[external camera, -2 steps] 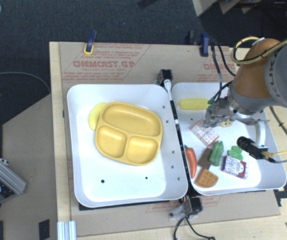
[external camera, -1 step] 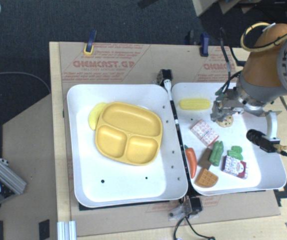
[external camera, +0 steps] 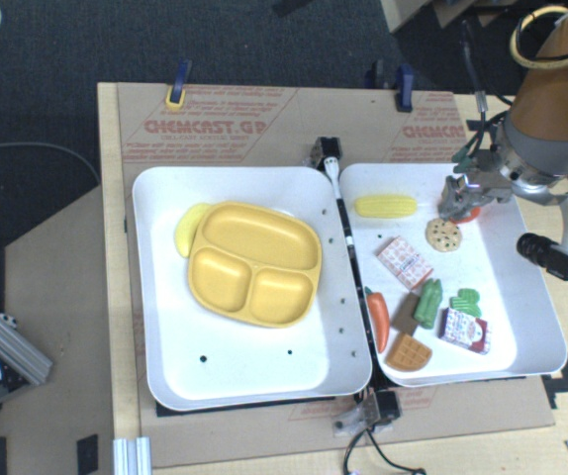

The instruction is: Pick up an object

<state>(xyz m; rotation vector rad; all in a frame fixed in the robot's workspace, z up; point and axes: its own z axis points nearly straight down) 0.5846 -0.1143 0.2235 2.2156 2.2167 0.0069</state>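
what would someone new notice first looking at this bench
Most likely the big yellow divided tray lying in the left bin, by far the largest thing on the bench. Next, the cluster of small toy foods in the right bin: a corn cob, a cookie and a carrot. The pincer hangs over that bin's far end, near the cookie.

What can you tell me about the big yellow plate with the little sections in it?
The yellow plate looks like smooth, shiny plastic. It is roundish with soft corners and has three sections: one long one across the top and two smaller ones below. All three look bare. It lies flat and a bit turned in the left white bin, near the middle. A yellow banana-like shape peeks out from under its upper left edge, touching it.
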